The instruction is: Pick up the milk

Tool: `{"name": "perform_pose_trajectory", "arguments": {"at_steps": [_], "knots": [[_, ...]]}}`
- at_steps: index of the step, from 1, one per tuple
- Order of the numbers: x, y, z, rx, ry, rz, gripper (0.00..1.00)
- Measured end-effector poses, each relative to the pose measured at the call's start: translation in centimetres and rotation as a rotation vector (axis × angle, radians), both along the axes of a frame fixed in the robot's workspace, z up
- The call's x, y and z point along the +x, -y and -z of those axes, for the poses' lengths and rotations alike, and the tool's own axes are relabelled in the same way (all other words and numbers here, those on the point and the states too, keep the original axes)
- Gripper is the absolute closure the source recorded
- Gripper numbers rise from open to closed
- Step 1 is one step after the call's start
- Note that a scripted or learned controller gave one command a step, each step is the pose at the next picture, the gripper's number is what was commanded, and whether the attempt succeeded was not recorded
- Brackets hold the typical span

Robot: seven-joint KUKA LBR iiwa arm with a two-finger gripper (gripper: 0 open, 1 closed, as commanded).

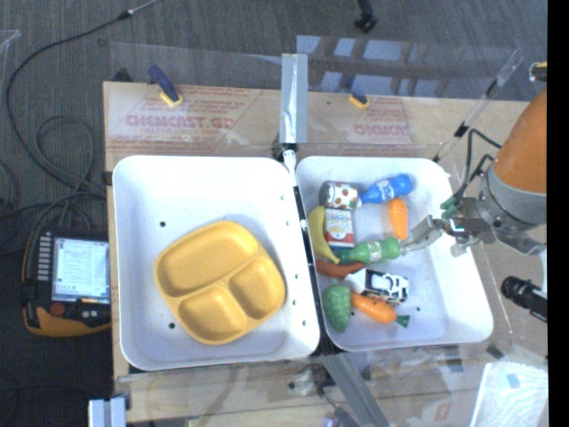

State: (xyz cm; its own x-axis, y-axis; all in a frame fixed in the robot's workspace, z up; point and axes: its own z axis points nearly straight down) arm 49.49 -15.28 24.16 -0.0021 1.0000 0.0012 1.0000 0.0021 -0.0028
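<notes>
Your gripper (427, 235) hangs over the right bin's (462, 323) right side; you cannot tell how its fingers stand. In the left bin (142, 194) you see a yellow divided tray (220, 279). The milk carton (339, 223) lies at the right bin's left, beside the banana (317, 235), above the carrot (373, 308).

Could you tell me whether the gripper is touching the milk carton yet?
Apart. The camera view shows the gripper at the bin's right, with bare white floor and a carrot between it and the milk carton.
</notes>
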Motion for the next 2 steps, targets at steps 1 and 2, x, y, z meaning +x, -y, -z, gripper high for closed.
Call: {"name": "perform_pose_trajectory", "arguments": {"at_steps": [1,2], "knots": [[0.5,-3.2,12.5,-0.007,0.039,0.017,0.0],[4.0,-2.5,13.2,-0.004,0.049,-0.03,0.0]]}}
